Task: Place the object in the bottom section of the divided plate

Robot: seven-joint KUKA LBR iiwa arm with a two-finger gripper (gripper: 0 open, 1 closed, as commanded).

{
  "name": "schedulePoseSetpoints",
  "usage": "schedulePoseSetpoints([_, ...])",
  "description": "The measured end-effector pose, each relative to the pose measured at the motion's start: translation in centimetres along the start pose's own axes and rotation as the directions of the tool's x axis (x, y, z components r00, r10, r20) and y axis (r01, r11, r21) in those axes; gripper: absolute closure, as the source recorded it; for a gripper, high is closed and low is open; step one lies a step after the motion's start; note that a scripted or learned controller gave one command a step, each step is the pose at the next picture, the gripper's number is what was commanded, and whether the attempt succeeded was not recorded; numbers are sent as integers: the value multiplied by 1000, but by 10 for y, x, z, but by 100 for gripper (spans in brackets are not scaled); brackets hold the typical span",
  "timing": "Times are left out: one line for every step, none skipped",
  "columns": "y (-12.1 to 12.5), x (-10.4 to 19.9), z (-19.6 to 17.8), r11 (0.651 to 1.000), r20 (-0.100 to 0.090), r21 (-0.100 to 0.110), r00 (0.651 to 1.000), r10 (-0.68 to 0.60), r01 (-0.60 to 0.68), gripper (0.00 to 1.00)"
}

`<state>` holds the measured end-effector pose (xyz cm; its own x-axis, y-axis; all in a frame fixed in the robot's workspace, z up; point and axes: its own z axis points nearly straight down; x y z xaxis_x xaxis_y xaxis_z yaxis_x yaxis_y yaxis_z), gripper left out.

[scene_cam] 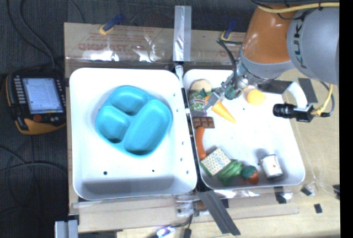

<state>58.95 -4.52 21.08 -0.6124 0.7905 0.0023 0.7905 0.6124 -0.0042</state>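
A blue divided plate point(133, 119) lies in the left bin point(88, 176); its large bottom section sits at the lower right, two smaller sections above and left. The right bin point(287, 138) holds the toy foods. My gripper point(230, 91) hangs over the upper part of the right bin, its tip just above a yellow-orange cone point(223, 111) and next to a yellow round piece point(255, 97). The arm's orange band and grey wrist hide the fingers from above.
Also in the right bin: a pale round item point(200, 86), a green packet point(198, 102), a chocolate bar point(203, 122), an orange sausage shape point(201, 142), a checkered box point(215, 161), green and red vegetables point(236, 171), a small white can point(271, 166). A tablet point(37, 96) sits far left.
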Motion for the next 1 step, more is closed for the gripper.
schedulePoseSetpoints([32, 57, -20, 1000, 0, -2, 1000, -24, 24, 100])
